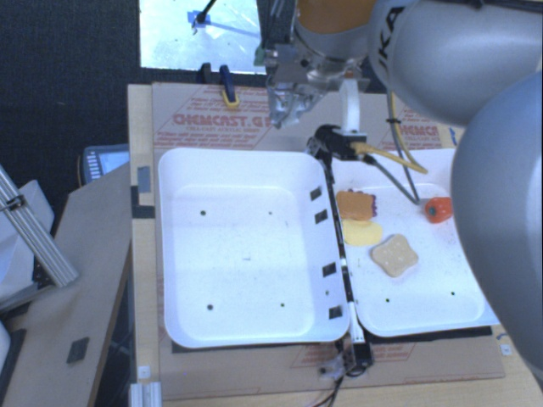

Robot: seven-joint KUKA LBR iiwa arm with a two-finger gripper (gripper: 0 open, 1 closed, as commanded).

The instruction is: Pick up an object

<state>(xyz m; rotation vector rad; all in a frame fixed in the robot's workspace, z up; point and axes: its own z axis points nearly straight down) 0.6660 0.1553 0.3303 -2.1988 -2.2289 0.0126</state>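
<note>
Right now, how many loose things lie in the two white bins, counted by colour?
Right white bin:
Orange-brown square piece on a purple patch: 1
Pale yellow flat oval piece: 1
Beige toast-shaped piece: 1
Red-orange small round piece: 1
Left white bin: 0
Total: 4

Your grey arm (pixel 475 83) reaches in from the right, bulking large across the upper right of the view. Its orange band (pixel 335 5) sits above the wrist, and the gripper (pixel 287 110) hangs pointing downward near the top centre.
</note>
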